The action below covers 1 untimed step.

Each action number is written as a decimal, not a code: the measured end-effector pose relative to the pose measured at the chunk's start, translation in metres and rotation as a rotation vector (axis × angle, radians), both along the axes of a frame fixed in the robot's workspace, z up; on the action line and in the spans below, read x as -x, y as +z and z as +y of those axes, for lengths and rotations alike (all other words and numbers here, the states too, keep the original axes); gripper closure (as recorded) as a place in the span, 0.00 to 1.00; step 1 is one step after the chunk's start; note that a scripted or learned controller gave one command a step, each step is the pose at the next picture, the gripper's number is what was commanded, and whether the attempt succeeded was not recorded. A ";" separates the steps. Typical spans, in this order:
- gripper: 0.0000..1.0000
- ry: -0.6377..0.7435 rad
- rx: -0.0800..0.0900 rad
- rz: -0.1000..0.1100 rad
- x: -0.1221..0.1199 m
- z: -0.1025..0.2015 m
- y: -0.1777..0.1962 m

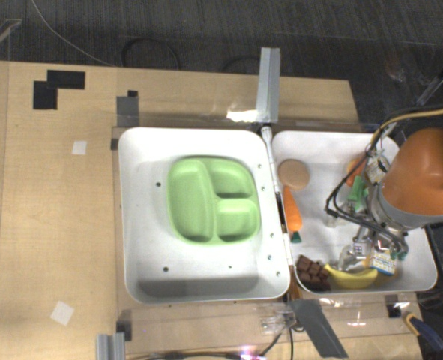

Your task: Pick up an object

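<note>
1. We see the wooden worktop [49, 223] carrying two shallow white bins side by side: the left bin [142, 201] and the right bin [318, 201].
2. In the left bin lies a light green divided tray [210, 199], with three compartments, set near the middle of the bin floor.
3. The grey arm with its orange band [423, 172] reaches in from the right and hangs over the right bin's near right part, with cables looping beside the wrist.
4. The hand [356, 255] points down at the near edge of the right bin, just above a yellow banana [350, 277]. We cannot tell whether it is released or clenched, and we see nothing clearly held in it.
5. The banana lies along the near wall of the right bin, touching or just beside a dark brown chocolate-like piece [312, 271] at its left.
6. An orange carrot-shaped object [291, 214] lies against the right bin's left wall, its long axis running front to back.
7. A round tan object [294, 174] sits just behind the carrot-shaped object, toward the far left part of the right bin.
8. A small coloured item [384, 263] lies just right of the hand, too blurred for us to name.
</note>
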<state>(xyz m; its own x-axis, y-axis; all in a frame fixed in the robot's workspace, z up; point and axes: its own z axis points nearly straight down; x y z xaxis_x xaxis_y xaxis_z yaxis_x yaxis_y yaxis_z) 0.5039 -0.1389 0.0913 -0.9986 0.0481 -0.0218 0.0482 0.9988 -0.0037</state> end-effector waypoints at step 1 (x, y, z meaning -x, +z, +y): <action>0.00 0.118 -0.001 0.007 -0.076 0.007 -0.001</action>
<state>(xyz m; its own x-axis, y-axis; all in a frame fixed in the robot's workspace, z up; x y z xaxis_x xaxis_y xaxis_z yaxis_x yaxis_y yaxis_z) 0.5795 -0.1314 0.0899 -0.9975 -0.0697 -0.0144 -0.0697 0.9976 -0.0022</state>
